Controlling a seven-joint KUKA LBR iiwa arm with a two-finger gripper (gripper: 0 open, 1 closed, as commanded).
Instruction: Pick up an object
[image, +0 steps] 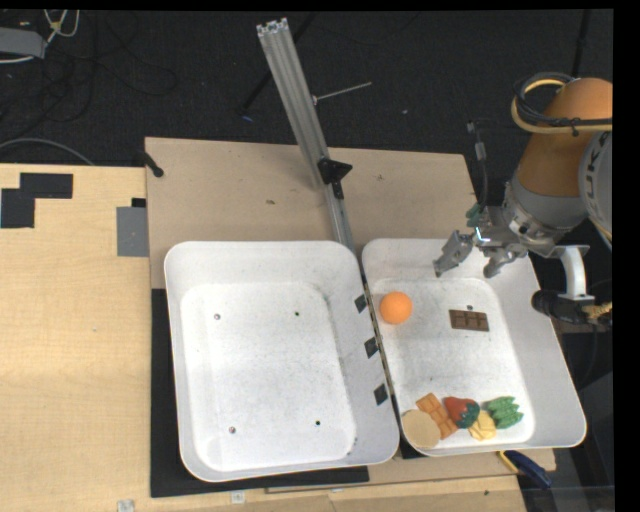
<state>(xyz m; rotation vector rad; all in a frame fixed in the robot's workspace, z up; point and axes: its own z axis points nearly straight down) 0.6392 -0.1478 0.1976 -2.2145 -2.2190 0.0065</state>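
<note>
Bins, two, white: left bin (200, 300) mid-frame, right bin (545, 370) lower right. Orange ball (396, 308) at right bin's left wall; brown chocolate bar (469, 320) centre; toy food cluster (465, 417) along bottom edge. My gripper (478, 258) hovers upper right, jaws spread, holding nothing. Pick not yet made. No legible writing.

light: even, bright overhead | white bins (270, 262) near glare, little surface detail | shadows: soft, short | top of frame: dark floor | focus: slightly soft, grainy throughout
</note>
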